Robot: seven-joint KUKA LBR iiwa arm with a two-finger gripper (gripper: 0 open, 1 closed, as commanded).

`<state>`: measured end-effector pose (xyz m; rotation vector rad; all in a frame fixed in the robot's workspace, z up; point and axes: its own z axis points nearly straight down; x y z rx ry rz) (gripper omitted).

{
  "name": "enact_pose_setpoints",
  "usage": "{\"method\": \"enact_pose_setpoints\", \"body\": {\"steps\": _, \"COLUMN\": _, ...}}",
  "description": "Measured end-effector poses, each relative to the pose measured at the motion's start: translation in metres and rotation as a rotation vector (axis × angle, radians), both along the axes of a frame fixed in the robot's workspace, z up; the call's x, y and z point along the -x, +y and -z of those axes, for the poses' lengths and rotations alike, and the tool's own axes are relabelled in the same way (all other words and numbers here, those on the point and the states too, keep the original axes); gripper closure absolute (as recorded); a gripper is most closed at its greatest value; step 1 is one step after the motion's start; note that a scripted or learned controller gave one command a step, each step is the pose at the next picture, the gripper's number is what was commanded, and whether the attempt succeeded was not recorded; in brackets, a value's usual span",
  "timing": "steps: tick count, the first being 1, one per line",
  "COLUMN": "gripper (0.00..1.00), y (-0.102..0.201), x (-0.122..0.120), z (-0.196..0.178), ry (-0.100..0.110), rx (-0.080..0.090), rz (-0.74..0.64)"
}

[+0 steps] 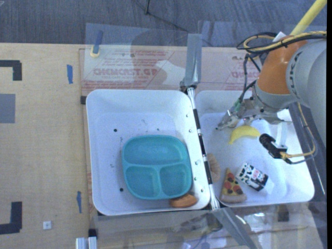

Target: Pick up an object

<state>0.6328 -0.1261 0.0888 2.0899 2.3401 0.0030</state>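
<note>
Fingers (222,125) of my gripper (227,122) stand slightly apart, pinching nothing, over the right bin (303,188). Just beside them lies the banana (245,134), yellow, curved and smooth, on the bin's white floor. Both bins sit on a pale wooden bench (41,139); grey carpet (52,4) lies beyond.

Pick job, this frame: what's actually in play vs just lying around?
In play:
- end effector, over the right bin
- banana, right beside it, the likeliest target

Lying about:
- pizza slice
- black-and-white carton
- teal divided plate in the left bin
- orange item at that bin's near edge
</note>
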Motion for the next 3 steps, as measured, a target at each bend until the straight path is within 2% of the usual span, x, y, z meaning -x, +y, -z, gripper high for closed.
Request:
{"method": "enact_pose_setpoints", "body": {"steps": 1, "gripper": 1.00, "y": 0.000, "x": -0.002, "z": -0.012, "ry": -0.004, "rx": 0.002, "rz": -0.001}}
{"method": "enact_pose_setpoints", "body": {"steps": 2, "gripper": 0.00, "y": 0.000, "x": -0.002, "z": -0.012, "ry": -0.004, "rx": 0.002, "rz": -0.001}}
{"method": "enact_pose_setpoints", "body": {"steps": 3, "gripper": 0.00, "y": -0.036, "x": 0.049, "z": 0.001, "ry": -0.003, "rx": 0.000, "rz": 0.016}}
